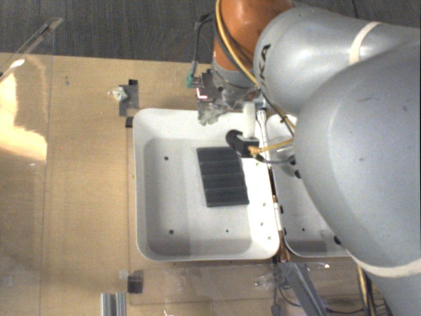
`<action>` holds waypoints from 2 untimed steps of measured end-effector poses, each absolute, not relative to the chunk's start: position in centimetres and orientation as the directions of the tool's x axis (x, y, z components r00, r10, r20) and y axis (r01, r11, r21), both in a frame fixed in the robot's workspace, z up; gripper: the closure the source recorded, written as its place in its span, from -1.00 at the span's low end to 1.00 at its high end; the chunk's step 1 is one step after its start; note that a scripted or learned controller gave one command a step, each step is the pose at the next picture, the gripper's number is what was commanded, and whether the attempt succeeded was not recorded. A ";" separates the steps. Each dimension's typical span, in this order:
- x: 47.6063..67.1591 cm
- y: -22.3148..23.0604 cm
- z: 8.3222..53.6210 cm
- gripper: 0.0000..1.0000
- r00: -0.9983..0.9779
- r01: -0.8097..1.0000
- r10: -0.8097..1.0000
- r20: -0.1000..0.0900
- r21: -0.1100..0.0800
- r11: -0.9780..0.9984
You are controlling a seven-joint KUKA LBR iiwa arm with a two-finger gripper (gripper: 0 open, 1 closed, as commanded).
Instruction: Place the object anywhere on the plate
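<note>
On the pale wooden bench, the dark ribbed rectangular plate (223,176) lies in the left white bin (151,196); the gripper (214,110) hovers at the bin's far rim, its grasp and the object unreadable, so lower centred over it.

Bulky grey arm (342,110), orange band (247,12), yellow cable (231,48) looping alongside.

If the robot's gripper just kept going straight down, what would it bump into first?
Probably the back rim of the left bin. The gripper hangs over that edge, away from the dark ridged plate on the bin's floor. One slanted view hides depth, so it might instead land just inside the wall.
</note>
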State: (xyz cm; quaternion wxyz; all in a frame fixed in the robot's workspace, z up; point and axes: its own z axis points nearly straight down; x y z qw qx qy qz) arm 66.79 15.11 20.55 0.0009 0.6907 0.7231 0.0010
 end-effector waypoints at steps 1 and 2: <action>66.8 22.6 20.9 1.00 0.163 0.987 0.987 0.001 0.003 -0.163; 62.5 23.4 11.9 1.00 -0.359 0.933 0.933 0.001 0.003 0.359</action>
